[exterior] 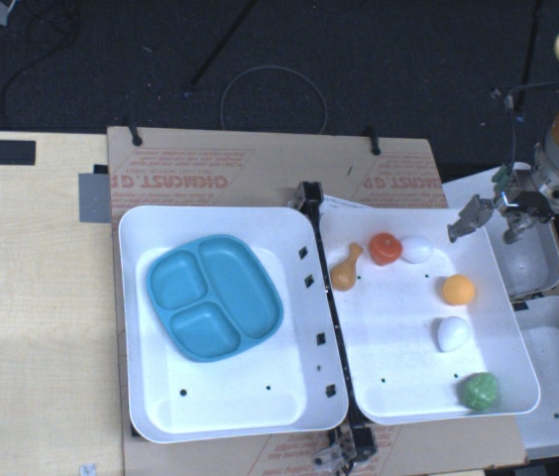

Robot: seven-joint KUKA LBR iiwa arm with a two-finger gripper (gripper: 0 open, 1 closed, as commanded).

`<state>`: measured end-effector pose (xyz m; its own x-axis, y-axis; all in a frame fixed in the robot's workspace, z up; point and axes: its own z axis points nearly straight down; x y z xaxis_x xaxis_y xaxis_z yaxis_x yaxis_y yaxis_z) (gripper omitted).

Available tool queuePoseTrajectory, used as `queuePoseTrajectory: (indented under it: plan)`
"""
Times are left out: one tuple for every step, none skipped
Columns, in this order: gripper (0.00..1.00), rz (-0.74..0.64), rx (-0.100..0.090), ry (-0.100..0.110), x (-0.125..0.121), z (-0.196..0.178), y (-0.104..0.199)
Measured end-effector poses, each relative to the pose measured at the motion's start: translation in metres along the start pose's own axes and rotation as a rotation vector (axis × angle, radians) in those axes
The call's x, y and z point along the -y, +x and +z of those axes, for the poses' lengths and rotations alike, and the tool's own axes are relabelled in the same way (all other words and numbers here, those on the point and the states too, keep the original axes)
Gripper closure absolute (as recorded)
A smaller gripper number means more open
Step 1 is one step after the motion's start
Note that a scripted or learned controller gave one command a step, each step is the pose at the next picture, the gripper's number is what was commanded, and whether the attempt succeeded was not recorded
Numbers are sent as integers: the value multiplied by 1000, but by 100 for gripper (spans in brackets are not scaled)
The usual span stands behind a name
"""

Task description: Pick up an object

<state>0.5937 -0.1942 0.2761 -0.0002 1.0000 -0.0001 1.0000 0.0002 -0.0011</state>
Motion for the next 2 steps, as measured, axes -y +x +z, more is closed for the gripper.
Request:
queuePoseTrajectory:
  plan:
    - [0, -1, -2, 5, 1, 49, 9]
    - [0, 0, -3, 8, 4, 114, 8]
